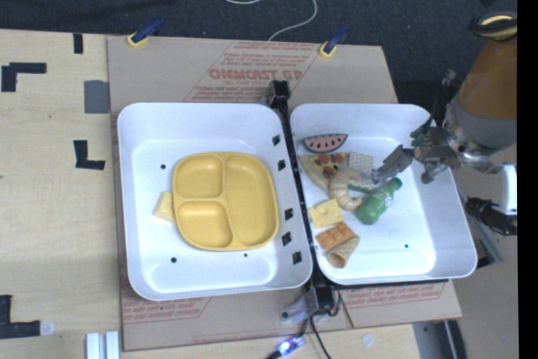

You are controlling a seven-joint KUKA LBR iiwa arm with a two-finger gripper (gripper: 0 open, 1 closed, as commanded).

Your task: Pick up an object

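Note:
The right bin (437, 231) holds a pile of toy food: a watermelon slice (324, 142), a green bottle (376, 203) lying on its side, a pale beige piece (343, 191), a yellow cheese wedge (325, 213) and a brown waffle piece (338, 241). My gripper (410, 166) hangs low over the right half of this bin, just above and to the right of the green bottle. Its fingers look spread open with nothing between them. One grey finger (390, 162) points toward the pile, close to the bottle's top.
The left bin (143, 139) contains a yellow divided plate (225, 199) with a small yellow piece (162, 206) poking out at its left edge. The wall between the bins (290, 181) runs down the middle. The arm's orange band (496, 76) is at the right.

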